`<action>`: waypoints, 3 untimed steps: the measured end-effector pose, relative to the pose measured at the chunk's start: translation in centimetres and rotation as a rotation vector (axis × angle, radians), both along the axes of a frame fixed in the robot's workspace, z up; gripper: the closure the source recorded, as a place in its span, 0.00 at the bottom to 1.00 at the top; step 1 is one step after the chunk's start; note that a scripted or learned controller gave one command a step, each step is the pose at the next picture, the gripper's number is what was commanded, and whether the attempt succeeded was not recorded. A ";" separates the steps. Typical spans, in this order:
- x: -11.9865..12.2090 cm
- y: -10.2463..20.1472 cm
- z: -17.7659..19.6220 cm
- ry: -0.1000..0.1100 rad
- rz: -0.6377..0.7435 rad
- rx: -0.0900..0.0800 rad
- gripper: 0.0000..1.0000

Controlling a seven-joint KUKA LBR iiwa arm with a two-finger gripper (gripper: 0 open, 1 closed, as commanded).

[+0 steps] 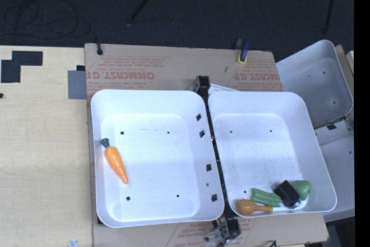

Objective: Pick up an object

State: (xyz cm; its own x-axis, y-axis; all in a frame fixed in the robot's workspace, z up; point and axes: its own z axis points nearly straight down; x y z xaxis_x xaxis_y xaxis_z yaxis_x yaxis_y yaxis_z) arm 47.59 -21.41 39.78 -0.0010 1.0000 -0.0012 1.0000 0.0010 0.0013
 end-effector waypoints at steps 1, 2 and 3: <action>0.1 7.1 1.3 0.001 0.007 0.002 1.00; -0.1 1.0 -4.2 0.009 -0.007 0.001 1.00; 0.0 0.0 0.3 -0.001 -0.001 -0.001 1.00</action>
